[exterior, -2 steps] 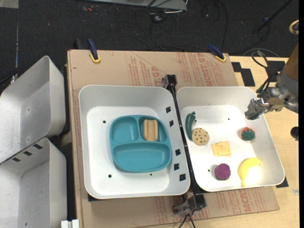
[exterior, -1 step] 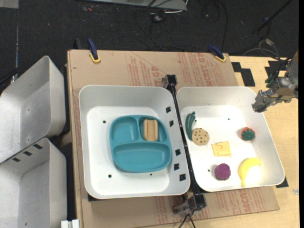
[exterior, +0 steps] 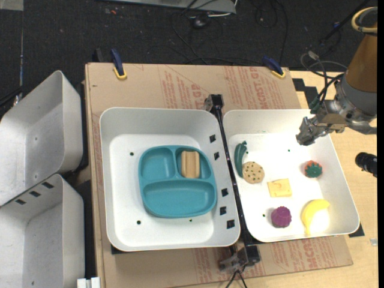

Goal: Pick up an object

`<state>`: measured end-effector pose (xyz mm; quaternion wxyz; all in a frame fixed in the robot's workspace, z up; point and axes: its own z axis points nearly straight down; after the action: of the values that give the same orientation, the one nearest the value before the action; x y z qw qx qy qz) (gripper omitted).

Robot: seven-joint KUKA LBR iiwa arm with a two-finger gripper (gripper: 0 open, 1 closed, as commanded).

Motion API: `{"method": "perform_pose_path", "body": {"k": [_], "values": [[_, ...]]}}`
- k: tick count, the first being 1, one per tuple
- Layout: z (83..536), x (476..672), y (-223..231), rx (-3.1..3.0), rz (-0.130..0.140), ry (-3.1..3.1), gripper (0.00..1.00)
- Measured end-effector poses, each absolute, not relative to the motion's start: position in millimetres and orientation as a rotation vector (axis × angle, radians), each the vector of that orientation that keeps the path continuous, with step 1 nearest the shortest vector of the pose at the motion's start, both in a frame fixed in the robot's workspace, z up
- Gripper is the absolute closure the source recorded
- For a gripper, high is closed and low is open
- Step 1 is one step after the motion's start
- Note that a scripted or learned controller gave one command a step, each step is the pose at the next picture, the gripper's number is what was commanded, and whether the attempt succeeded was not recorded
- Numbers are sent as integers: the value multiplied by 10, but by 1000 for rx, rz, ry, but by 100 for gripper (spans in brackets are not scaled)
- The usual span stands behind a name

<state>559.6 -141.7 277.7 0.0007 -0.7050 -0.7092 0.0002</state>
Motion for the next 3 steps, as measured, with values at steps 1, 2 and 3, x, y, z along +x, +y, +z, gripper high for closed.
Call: {"method": "perform_pose_path", "body": {"k": [1, 2, 3], "values": [[2790, 5450, -949, -2215, 1, -2226, 100], [2767, 5311, -386, -2212, 1, -2228, 100], [2566, 5174, 31, -2212, 2, -2226, 100]]}}
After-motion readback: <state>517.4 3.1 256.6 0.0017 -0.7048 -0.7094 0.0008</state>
